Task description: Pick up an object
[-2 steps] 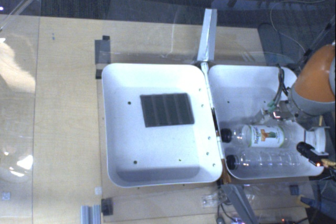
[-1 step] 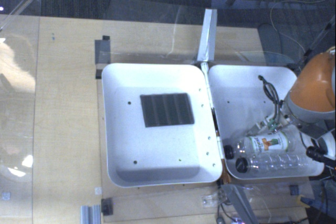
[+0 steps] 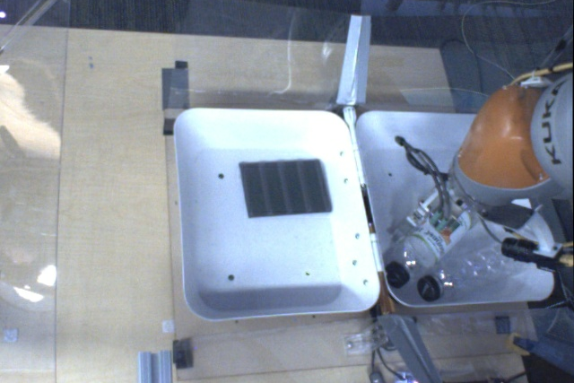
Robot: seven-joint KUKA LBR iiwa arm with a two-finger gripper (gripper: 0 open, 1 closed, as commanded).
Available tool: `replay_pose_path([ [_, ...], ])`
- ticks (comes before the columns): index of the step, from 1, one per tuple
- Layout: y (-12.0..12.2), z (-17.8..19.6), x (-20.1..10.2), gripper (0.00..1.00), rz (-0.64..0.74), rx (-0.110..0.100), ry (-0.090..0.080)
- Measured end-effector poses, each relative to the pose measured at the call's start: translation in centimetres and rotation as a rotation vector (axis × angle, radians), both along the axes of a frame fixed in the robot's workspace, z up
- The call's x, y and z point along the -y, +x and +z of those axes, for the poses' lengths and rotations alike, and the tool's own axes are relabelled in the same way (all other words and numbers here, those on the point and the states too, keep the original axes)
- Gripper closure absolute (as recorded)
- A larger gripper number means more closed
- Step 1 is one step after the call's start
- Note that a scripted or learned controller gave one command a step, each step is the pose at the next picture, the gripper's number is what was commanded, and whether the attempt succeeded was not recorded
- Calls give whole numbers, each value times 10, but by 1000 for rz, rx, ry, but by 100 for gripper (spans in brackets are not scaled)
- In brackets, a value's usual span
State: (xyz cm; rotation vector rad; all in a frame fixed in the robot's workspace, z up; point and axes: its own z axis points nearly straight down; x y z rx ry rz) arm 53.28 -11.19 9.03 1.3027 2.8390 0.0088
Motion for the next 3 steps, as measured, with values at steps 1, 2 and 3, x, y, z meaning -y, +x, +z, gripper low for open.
replay_pose_path([
  [1,5,14,-1,100,-2,14,0],
  [2,5,14,-1,0,-1,16,0],
  [3,27,0,-7,0,-2,-4,1],
])
